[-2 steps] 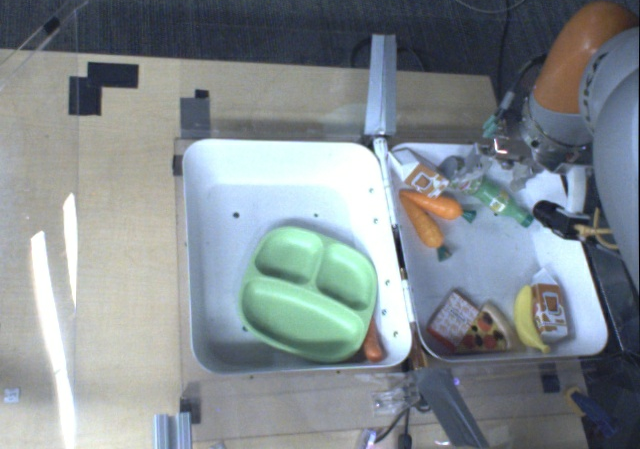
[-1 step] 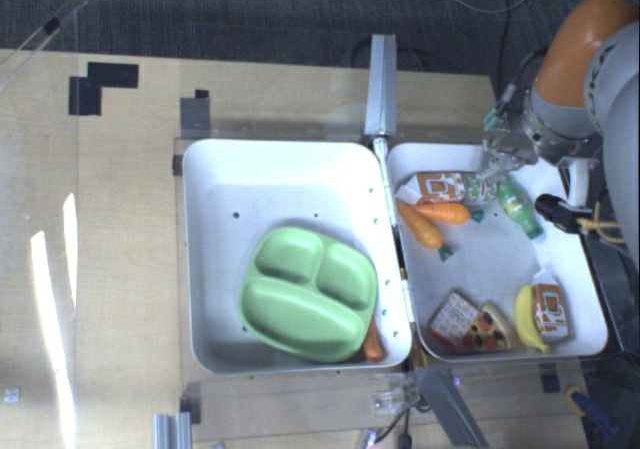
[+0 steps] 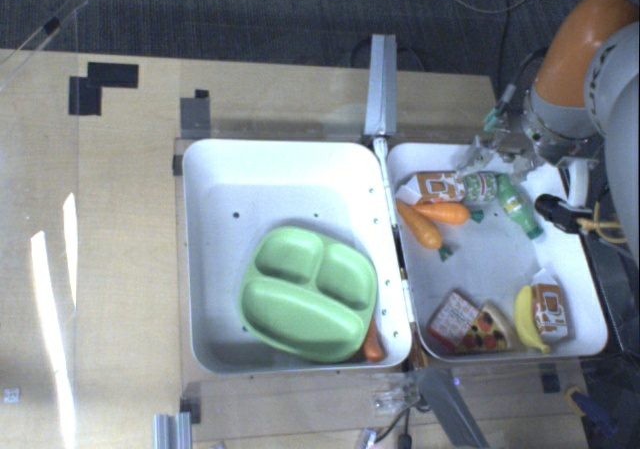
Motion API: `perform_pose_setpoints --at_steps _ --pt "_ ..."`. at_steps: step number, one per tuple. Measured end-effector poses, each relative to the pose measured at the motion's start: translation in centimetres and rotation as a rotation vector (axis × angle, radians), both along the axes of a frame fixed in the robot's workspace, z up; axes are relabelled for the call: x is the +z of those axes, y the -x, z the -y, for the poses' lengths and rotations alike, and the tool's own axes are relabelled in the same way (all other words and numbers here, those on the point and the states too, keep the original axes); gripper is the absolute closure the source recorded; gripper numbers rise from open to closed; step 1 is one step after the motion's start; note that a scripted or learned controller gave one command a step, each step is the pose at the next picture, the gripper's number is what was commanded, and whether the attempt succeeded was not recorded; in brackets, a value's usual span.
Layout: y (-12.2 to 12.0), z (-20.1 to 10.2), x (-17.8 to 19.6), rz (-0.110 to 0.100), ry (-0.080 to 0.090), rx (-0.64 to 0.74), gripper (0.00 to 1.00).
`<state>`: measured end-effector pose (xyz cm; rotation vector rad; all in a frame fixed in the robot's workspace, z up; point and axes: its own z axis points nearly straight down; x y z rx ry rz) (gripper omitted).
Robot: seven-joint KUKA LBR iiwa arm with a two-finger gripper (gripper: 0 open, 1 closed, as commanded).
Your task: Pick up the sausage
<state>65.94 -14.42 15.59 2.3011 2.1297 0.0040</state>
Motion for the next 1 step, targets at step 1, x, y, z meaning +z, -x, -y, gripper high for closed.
perform_pose_setpoints --at_steps 1 --pt "1.72 -3.95 -4.12 0.019 0.006 0.021 0.00"
